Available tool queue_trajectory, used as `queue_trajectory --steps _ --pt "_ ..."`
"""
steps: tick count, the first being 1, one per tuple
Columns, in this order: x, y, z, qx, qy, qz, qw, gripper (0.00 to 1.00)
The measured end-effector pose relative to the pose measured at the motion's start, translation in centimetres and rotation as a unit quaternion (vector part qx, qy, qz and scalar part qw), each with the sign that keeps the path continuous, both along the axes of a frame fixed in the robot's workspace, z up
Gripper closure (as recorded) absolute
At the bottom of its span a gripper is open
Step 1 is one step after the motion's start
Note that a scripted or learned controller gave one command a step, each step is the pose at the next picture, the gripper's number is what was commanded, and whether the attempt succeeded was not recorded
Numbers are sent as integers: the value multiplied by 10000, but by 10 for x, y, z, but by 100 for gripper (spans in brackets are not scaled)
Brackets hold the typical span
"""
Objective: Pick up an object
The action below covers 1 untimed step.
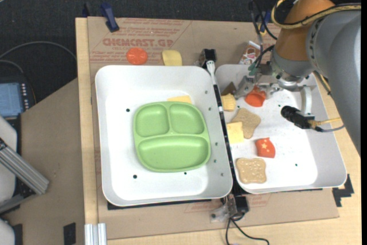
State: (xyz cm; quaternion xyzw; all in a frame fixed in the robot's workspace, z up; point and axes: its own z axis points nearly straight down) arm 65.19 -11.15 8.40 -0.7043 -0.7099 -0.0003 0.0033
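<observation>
My gripper [258,85] hangs low over the back left part of the right bin [321,172], under the orange-banded wrist. Directly in front of it, touching or nearly touching, lies a small orange-red piece [254,100]. Other items in this bin are a small brown chunk [228,89], two yellow cheese blocks [229,102] [235,132], a tan bread slice [248,121], a red strawberry-like piece [264,148] and a square toast [251,170]. I see nothing lifted off the bin floor.
The left bin [114,94] holds a green divided plate [171,136] and a yellow slice [180,100] behind it. On the cardboard behind the bins lie an orange disc [136,55], a yellow lump [171,58] and a blue clip [109,17]. A black cable [298,116] trails from the arm over the right bin.
</observation>
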Motion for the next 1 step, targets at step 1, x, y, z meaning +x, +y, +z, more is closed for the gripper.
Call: queue_trajectory --steps 1 --pt "1 -7 12 -23 -24 -33 10000 100"
